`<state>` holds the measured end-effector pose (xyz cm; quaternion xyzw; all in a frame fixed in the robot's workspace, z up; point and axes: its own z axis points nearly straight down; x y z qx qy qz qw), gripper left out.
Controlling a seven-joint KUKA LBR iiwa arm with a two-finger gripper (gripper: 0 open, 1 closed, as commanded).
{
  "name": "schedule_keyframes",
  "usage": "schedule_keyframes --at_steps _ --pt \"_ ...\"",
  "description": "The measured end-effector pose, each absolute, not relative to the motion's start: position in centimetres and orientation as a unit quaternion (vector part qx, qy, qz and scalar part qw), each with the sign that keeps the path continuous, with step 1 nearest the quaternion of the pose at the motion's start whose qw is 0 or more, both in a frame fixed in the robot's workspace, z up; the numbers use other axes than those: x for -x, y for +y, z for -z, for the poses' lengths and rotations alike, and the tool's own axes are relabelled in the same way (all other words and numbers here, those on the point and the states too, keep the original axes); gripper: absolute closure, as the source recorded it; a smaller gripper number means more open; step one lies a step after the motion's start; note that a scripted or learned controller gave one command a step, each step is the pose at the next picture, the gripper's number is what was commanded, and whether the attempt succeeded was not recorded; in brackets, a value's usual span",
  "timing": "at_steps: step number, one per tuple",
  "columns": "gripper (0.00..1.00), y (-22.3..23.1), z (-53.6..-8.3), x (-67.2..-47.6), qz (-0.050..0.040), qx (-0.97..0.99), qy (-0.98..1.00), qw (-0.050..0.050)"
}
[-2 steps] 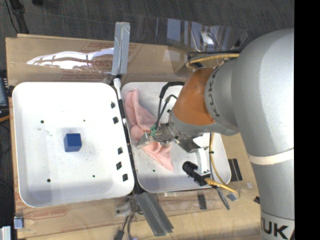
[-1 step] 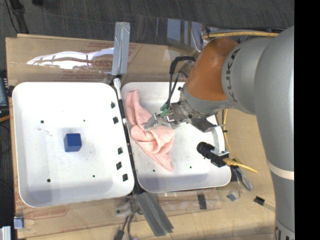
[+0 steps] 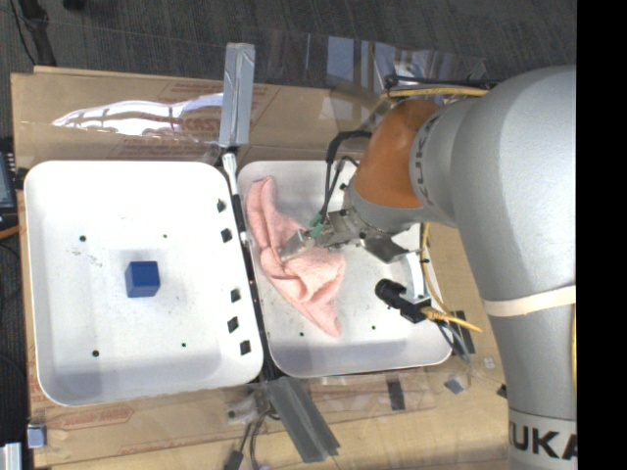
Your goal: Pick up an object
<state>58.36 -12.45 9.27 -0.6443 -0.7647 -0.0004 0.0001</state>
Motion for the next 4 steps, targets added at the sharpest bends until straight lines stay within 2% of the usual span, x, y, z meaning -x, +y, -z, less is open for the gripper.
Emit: schedule_keyframes --at_steps 1,2,3,4 --pt "1.00 -12.4 -10.3 -58.4 0.0000 0.643 -0.766 0.002" --pt "1.00 -11.5 -22.3 -56.6 -0.0006 0.679 -0.734 0.001" --pt "1.00 -10.4 -24.4 -53.4 -0.0012 0.610 -0.792 0.002" --pt "1.00 -12.4 -28.6 -55.0 -0.0012 0.706 -0.708 0.001"
